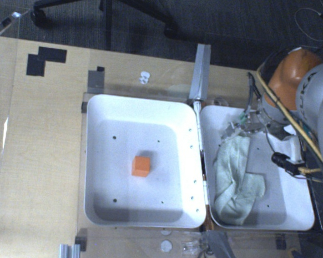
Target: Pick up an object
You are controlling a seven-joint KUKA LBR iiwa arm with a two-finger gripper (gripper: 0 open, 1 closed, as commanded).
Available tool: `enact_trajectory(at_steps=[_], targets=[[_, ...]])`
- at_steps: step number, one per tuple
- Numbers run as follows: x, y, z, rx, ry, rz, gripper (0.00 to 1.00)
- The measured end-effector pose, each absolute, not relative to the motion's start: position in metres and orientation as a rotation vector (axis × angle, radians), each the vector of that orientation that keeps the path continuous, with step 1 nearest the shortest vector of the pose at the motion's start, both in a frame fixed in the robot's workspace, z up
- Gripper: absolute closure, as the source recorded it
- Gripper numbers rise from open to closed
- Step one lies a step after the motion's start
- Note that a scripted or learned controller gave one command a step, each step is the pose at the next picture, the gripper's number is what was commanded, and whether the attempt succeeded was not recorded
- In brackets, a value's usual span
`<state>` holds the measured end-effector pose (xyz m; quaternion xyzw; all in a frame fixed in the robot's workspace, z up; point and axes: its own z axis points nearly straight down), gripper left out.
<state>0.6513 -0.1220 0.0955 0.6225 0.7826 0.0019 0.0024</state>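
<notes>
An orange cube [141,166] rests near the middle of the left bin [101,149]. A crumpled pale cloth [234,179] lies along the left half of the right bin [289,202], from its far side down to the near wall. My gripper [244,123] hangs low over the far end of the right bin, right at the cloth's upper edge. The grey arm with its orange band [288,74] comes in from the upper right. The cloth's top seems to touch the gripper, but I cannot tell whether it is held.
A metal divider post [200,73] stands between the bins at the far side. A black cable and connector [287,161] hang from the arm over the right bin. Black tape marks [44,59] sit on the wooden bench at the far left.
</notes>
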Motion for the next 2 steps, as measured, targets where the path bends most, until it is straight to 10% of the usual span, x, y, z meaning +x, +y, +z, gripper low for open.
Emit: enact_trajectory(at_steps=[1, 2], targets=[[0.653, -0.121, 0.106, 1.947, 2.455, 0.010, 1.00], [0.650, -0.089, 0.203, 1.981, 2.432, 0.005, 1.00]])
